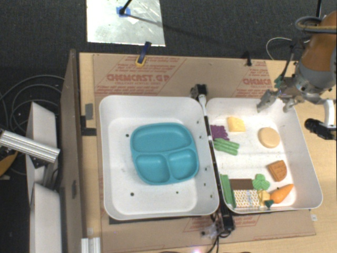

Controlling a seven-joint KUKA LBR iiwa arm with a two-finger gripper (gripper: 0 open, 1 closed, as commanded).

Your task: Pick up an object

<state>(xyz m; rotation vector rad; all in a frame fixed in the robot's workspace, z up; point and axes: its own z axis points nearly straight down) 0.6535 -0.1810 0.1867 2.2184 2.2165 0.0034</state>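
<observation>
Two white bins sit side by side; the left bin (113,141) holds a teal divided tray (164,153), the right bin (300,136) a scatter of toy foods. The gripper (276,101) hovers over the right bin's far edge, fingers spread wide and holding nothing. Nearest it lie the yellow cheese wedge (236,124) and the round tan cookie (269,137), both apart from the fingers; the carrot (281,193) lies well away at the near edge.
</observation>
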